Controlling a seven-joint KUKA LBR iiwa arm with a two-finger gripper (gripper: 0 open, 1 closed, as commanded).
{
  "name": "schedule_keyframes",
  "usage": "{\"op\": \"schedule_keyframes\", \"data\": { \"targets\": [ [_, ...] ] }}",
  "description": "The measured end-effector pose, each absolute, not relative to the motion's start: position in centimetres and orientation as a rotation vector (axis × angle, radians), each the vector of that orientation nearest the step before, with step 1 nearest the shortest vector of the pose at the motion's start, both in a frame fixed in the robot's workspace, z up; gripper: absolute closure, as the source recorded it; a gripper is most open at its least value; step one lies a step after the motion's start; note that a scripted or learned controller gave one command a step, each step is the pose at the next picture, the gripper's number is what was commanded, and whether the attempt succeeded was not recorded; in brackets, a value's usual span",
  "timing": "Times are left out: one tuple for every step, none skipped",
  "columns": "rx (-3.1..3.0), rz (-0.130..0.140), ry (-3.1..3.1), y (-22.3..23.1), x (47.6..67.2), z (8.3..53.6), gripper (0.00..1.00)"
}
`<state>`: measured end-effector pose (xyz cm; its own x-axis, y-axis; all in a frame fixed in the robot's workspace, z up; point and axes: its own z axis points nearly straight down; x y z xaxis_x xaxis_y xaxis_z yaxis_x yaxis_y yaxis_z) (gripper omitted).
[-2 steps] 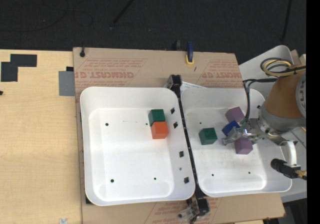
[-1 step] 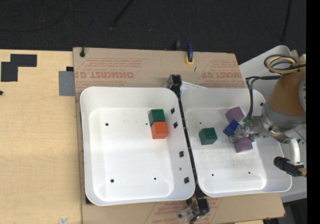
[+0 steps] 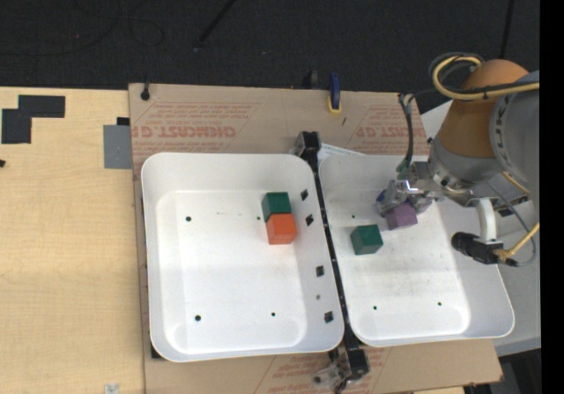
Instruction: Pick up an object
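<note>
A small purple block point(image 3: 402, 216) sits in the right bin point(image 3: 476, 313), near its upper middle. My gripper point(image 3: 404, 199) is directly at the block's upper edge, touching or just above it, and the wrist hides their contact. A green block point(image 3: 367, 239) lies on the bin floor a little to the lower left of the purple one. In the left bin point(image 3: 167, 295), a dark green block point(image 3: 276, 204) and an orange block point(image 3: 281, 229) rest against each other.
A black divider rail point(image 3: 319, 242) runs between the two bins. The grey arm with its orange band point(image 3: 485, 110) covers the right bin's upper right corner. Cables point(image 3: 493, 247) hang near the bin's right wall.
</note>
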<state>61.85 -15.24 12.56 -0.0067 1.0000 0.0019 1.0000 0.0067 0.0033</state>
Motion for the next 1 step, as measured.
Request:
{"op": "schedule_keyframes", "data": {
  "targets": [
    [2.21, 0.01, 2.226, -9.41, 64.68, 21.71, 1.0]
  ]
}}
